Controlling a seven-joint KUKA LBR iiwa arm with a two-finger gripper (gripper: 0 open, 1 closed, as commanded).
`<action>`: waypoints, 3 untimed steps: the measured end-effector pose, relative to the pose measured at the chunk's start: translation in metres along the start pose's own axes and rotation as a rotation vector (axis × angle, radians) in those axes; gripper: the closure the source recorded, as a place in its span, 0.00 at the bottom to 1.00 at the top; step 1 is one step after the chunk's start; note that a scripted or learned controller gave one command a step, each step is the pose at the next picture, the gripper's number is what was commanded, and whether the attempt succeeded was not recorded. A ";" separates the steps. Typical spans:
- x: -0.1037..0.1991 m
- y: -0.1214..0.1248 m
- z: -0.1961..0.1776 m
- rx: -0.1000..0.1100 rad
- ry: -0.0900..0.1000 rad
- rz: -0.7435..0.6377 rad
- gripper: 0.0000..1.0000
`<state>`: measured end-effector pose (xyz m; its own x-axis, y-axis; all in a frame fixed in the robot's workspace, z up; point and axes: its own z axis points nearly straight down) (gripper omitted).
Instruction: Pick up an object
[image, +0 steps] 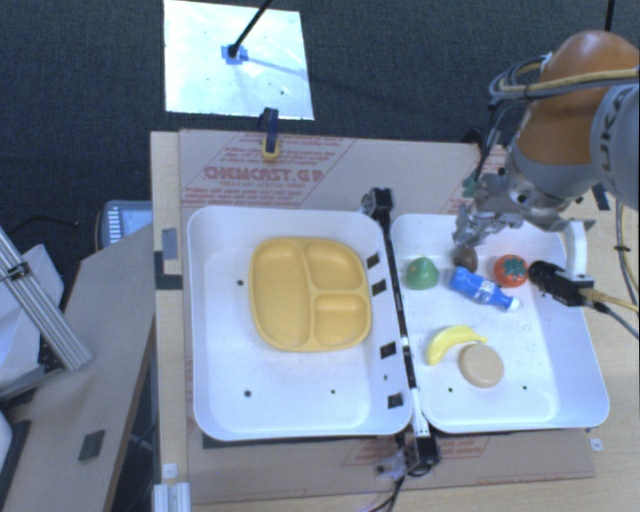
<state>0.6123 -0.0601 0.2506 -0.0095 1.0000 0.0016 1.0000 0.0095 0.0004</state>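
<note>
Reaching in from the right, the grey arm (575, 110) with its orange band hangs over the far end of the right bin (575, 400), the landmark for all that follows. Left of that bin, touching it along the black divider (395, 320), sits the left bin (215, 400), and a yellow compartment plate (308, 293) lies in its middle. The gripper (467, 240) is low over the right bin's far part, its tip just above a small brown object (465, 258); how far its fingers are parted cannot be told, and nothing can be seen held between them. Inside the right bin, a blue bottle (482, 289) lies tilted near the centre, just beside the brown object. A tan round disc (482, 366) rests toward the near side, touching a yellow banana (453, 341). A green piece (421, 272) sits by the bin's left wall, and a red-orange tomato (510, 269) lies right of the bottle.
</note>
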 end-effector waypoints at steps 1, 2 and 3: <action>0.047 -0.023 -0.005 0.000 0.001 0.000 1.00; 0.105 -0.042 0.001 0.001 0.000 -0.001 1.00; 0.152 -0.072 0.018 0.003 0.000 0.001 1.00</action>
